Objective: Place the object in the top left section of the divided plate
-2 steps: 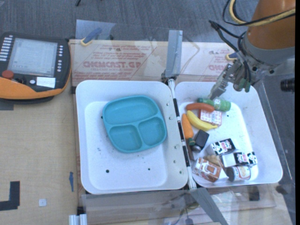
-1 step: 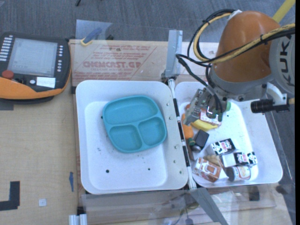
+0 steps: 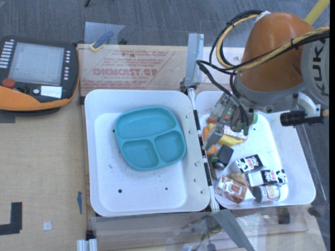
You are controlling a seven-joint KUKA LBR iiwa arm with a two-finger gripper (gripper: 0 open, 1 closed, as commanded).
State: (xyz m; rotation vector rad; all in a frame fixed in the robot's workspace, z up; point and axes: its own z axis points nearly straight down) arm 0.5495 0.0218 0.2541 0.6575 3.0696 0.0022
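— Where the arm reaches into the right bin [image 3: 298,156], what sits under the gripper [image 3: 230,120]?
— A heap of small items [image 3: 222,136], orange and yellow among them, touching or just below the tool. Whether anything is held, I cannot tell.
— And the divided plate [image 3: 150,138]?
— Teal, lying in the left bin [image 3: 99,156], well apart from the gripper.
— Around the bench?
— A teach pendant [image 3: 36,75] at the left, and grey carpet beyond.
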